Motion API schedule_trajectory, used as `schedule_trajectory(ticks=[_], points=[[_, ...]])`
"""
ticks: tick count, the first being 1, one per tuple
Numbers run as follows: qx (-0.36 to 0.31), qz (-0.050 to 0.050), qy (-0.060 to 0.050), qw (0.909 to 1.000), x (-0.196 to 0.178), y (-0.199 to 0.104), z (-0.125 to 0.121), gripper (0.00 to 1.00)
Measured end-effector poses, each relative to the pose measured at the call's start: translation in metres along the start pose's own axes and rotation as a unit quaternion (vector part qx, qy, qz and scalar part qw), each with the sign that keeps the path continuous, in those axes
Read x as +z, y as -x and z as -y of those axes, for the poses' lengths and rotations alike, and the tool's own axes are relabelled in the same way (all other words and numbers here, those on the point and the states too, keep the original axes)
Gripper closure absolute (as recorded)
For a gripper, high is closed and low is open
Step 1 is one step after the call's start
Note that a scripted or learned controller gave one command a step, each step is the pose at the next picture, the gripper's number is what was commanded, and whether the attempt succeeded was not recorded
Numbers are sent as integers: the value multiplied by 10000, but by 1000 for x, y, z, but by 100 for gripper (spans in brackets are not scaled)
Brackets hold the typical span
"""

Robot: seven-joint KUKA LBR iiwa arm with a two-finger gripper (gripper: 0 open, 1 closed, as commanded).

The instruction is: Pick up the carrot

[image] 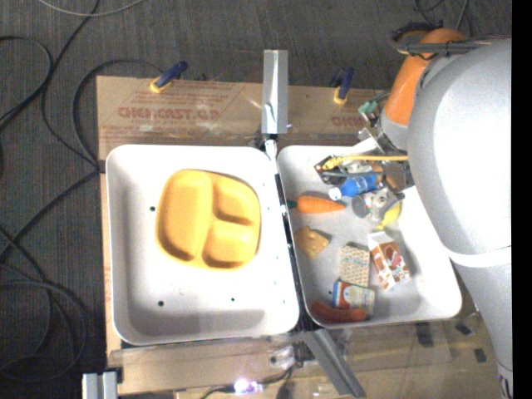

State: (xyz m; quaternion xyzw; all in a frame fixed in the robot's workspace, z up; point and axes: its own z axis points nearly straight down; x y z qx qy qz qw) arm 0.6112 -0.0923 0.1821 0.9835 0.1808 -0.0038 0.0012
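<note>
From my remote station, two white bins sit side by side on the bench: the left bin (133,248) carries one yellow divided tray (209,219) with three compartments, and the right bin (432,293) holds a scatter of small items. One carrot (321,205), orange with a green tip pointing left, lies on its side at the upper left of the right bin, just right of the divider between the bins and just above one tan bread-like piece (312,241). I count one blue bottle (357,185) to the carrot's right, three small printed packets (387,263) lower down in the bin, and one red sausage-like piece (339,312) along the front wall. The single grey arm (470,165) with its orange band fills the right side, its gripper (378,173) low over the clutter at the top of the right bin, near the carrot but apart from it; whether the claw is spread or closed I cannot tell. Two blue-and-yellow clamps (169,76) pin the cardboard behind the bins.
</note>
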Motion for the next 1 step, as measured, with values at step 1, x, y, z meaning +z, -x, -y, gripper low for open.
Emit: schedule_trajectory(ticks=[1], points=[[-1024, -19, 13, 9947, 93, -29, -18, 0]])
